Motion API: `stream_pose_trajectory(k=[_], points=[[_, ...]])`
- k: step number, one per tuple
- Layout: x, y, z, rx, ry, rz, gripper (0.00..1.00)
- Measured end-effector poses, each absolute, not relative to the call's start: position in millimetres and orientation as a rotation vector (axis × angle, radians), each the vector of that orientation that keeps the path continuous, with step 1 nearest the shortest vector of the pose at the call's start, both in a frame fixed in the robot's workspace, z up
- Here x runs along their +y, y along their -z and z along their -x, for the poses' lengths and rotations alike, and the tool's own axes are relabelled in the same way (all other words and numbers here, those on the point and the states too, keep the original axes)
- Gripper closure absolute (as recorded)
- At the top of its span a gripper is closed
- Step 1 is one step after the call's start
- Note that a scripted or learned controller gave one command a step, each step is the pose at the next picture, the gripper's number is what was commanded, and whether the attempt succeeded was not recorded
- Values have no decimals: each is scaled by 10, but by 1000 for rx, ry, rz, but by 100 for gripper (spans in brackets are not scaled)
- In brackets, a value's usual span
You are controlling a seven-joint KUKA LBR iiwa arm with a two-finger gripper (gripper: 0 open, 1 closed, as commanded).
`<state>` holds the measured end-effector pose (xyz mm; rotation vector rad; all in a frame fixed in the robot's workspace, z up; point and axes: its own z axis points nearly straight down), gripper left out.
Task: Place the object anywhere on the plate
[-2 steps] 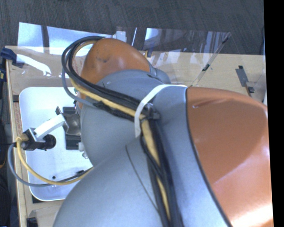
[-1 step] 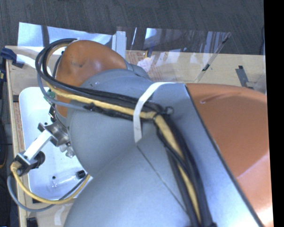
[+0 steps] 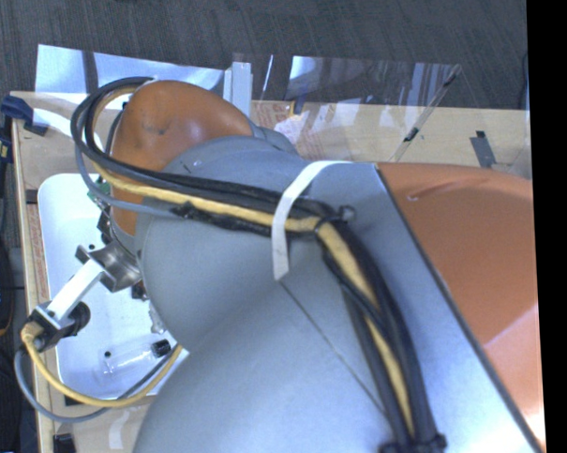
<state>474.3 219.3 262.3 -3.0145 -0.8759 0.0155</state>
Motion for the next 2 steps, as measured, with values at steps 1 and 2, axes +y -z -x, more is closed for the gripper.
stream_pose_trajectory(k=[1, 2], points=[[1691, -2484, -4748, -896, -14, 3008, 0], [1916, -1497, -5551, -1075, -16, 2948, 0]])
